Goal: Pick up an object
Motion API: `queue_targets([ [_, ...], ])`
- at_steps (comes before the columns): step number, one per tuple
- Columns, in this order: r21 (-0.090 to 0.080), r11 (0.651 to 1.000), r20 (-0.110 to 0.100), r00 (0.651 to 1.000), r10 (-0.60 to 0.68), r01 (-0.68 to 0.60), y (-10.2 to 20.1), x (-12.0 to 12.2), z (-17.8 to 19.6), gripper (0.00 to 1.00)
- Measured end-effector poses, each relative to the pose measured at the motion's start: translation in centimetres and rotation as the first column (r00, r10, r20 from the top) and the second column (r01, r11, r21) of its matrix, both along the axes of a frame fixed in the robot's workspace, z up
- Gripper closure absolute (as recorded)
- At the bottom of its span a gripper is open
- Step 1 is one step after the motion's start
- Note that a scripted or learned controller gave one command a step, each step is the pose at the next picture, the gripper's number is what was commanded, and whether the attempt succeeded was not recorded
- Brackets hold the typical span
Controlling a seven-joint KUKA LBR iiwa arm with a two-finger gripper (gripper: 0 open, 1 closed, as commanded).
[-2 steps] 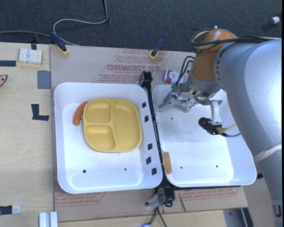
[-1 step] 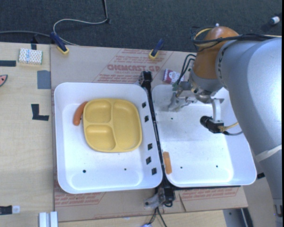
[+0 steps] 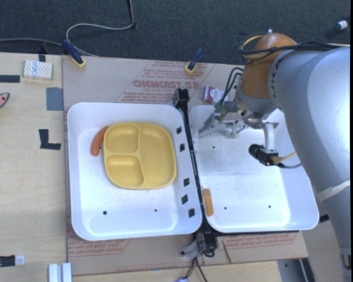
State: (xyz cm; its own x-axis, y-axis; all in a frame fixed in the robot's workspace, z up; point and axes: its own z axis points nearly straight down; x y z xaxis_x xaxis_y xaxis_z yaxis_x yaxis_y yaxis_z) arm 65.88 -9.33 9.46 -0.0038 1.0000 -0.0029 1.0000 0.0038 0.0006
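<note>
Over right bin [image 3: 294,213]: claw [image 3: 228,121] positioned at back edge, opening indiscernible. Yellow plate [image 3: 140,155] and sausage [image 3: 97,141] seated in left bin [image 3: 85,210].

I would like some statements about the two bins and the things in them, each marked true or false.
1. The yellow divided plate lies in the left bin. True.
2. An orange sausage-shaped piece lies at the plate's left edge. True.
3. The claw is above the left bin. False: it is over the back part of the right bin.
4. The plate has two compartments. False: it has three.
5. A small orange piece lies at the right bin's left wall. True.
</note>
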Motion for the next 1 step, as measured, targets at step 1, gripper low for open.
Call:
queue_targets([
  [1,0.000,1.000,-0.001,1.000,0.001,-0.001,0.04,-0.02,0.95,1.00],
])
